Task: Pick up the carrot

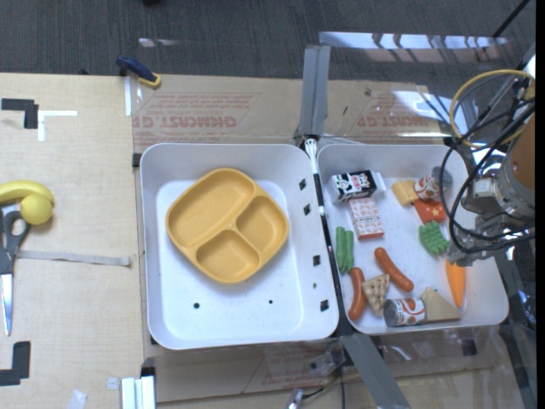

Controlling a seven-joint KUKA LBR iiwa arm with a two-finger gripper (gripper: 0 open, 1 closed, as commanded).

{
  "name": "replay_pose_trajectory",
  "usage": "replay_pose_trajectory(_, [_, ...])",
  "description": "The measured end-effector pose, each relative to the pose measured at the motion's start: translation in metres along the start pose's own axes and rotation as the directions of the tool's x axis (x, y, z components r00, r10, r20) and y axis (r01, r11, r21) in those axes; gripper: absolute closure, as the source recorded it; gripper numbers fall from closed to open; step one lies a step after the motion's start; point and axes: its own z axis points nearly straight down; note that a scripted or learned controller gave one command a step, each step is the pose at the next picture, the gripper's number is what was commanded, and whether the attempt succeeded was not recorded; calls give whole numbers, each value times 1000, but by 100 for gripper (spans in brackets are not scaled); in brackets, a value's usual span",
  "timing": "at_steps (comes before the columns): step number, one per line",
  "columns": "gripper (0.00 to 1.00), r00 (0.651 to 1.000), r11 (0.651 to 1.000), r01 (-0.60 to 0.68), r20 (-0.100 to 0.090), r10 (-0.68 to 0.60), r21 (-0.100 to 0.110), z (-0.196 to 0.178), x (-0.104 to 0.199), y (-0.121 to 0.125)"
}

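The orange carrot (457, 286) lies along the right wall of the right bin (492, 312), tip pointing toward the front. My gripper (464, 252) hangs at the carrot's upper end, directly above or touching it; cables and the wrist body hide the contact. The carrot still rests on the bin floor.
The right bin also holds a green leafy piece (433, 239), a red piece (430, 211), two sausages (393, 268), a can (404, 311), a pea pod (344, 250) and small boxes (367, 220). A yellow divided plate (226, 224) sits in the left bin. A banana (25, 201) lies far left.
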Motion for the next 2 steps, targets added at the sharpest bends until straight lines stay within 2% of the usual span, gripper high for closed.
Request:
replay_pose_trajectory(1, [100, 998, 998, -59, -2, 59, -4, 103, 35, 3])
replay_pose_trajectory(2, [100, 874, 874, -486, 0, 486, 2, -8, -2, -7])
